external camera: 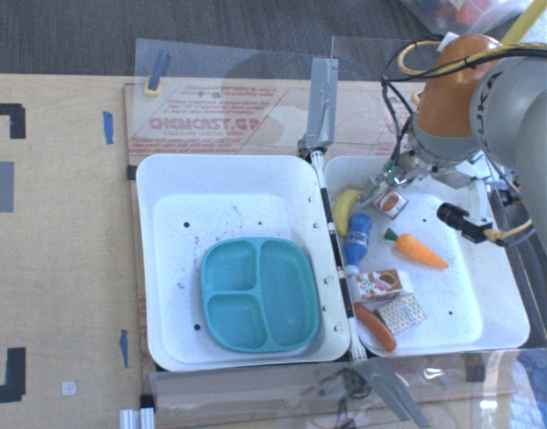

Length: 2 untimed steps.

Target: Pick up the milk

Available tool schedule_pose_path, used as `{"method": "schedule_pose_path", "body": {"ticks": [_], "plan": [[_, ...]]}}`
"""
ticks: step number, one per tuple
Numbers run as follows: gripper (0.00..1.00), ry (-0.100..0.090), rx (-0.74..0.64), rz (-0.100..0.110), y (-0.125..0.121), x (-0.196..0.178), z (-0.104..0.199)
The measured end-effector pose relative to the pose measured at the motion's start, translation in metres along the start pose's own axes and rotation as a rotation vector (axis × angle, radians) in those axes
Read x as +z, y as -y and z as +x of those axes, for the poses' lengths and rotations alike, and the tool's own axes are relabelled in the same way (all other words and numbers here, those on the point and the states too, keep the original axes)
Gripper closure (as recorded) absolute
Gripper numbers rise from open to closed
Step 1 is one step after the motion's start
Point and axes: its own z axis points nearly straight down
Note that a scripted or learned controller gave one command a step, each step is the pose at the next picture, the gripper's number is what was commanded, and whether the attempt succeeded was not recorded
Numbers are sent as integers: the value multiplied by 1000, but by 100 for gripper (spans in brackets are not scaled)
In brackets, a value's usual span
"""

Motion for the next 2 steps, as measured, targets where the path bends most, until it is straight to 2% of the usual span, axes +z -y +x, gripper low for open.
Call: {"method": "schedule_pose_path", "body": {"ticks": [1,2], "plan": [[100,-7,-342,5,83,-140,55],[100,-3,-338,0,83,-151,53]]}}
